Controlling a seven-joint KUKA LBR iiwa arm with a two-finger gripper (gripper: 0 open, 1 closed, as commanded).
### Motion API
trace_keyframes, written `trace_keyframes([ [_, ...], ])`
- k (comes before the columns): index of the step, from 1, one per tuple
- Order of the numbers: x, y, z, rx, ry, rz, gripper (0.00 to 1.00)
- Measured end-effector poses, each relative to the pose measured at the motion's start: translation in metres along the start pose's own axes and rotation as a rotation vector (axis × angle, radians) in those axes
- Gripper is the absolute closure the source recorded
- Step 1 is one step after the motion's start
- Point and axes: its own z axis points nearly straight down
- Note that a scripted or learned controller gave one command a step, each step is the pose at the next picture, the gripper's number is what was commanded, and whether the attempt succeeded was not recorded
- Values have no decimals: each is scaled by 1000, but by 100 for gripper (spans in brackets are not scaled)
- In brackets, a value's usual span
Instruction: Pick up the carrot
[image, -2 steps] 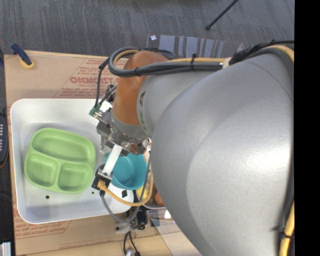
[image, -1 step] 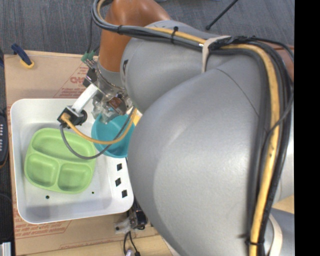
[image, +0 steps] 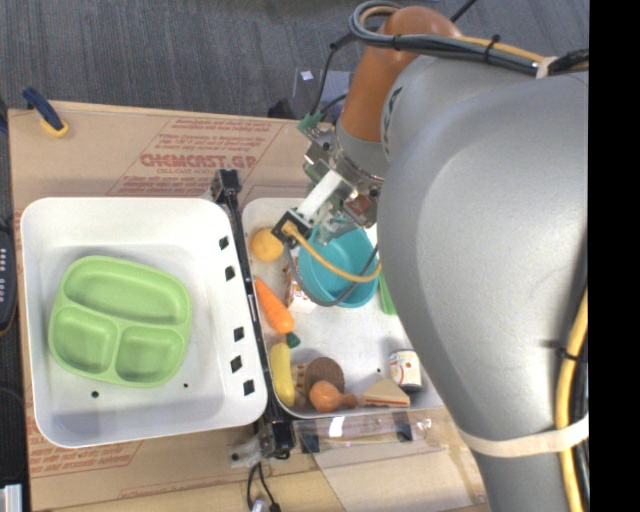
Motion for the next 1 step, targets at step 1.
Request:
trace_keyframes([
  [1, -28, -90, 15, 8, 2, 266, 100],
])
